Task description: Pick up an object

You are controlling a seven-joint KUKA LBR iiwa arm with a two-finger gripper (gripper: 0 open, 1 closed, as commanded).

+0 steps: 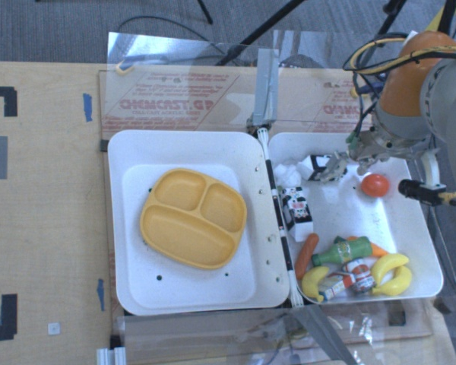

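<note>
Pincer point(328, 167) of ours hangs low in the right bin point(418, 211); whether clenched we cannot tell. Nearest, the red tomato point(375, 185) lies just toward the arm's side.

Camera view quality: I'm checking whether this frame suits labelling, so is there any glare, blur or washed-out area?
In the camera view, the clear plastic sheet behind the bins catches glare at its upper left corner; the white right bin is bright enough that the crumpled white object nearly blends in; the two-finger gripper looks soft, while the yellow divided plate is sharp.
</note>
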